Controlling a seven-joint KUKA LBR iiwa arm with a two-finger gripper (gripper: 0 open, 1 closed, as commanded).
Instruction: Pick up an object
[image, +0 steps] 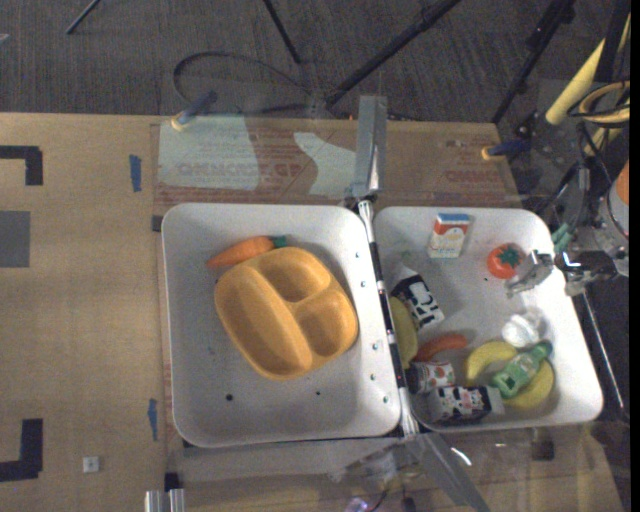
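Gripper (530, 272) at right edge of right bin (590, 370), beside tomato (505, 260); finger state impossible to tell. Nothing seen held. Candidate objects lying in right bin: tomato, banana (490, 357), small carton (450, 235). Pick not yet achieved; grasp and lift outstanding.

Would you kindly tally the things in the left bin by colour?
Orange: 1, the carrot
Yellow: 1, the divided tray
Total: 2, both in the left bin
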